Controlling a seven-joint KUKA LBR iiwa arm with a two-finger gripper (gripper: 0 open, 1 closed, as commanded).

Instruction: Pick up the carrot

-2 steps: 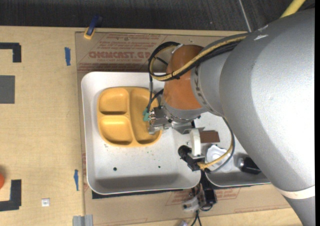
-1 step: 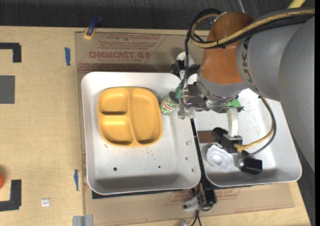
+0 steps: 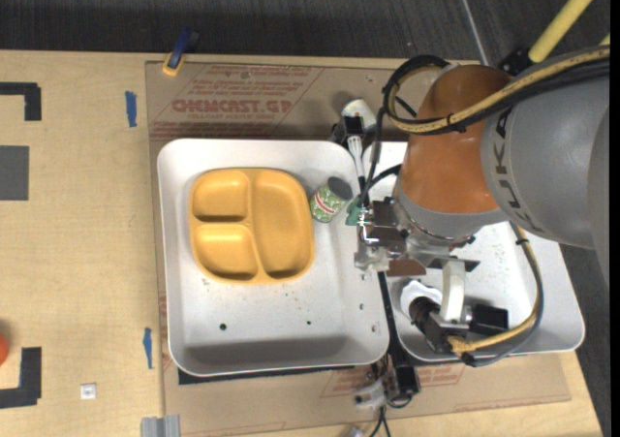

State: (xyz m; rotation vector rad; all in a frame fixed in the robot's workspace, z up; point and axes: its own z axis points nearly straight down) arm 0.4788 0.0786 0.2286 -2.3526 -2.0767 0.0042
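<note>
My arm [image 3: 484, 164] hangs low over the right bin [image 3: 552, 319] and covers most of its floor. The gripper [image 3: 373, 236] points down at the bin's left side, close to the wall that it shares with the left bin [image 3: 262, 328]. The wrist and its cables hide whatever lies under the gripper. A small green and white can [image 3: 327, 202] lies in the left bin, just left of the gripper.
A yellow divided plate [image 3: 252, 223] sits in the upper middle of the left bin. Cables [image 3: 455, 333] loop over the front of the right bin. A small orange-red thing [image 3: 3, 349] shows at the far left edge of the bench.
</note>
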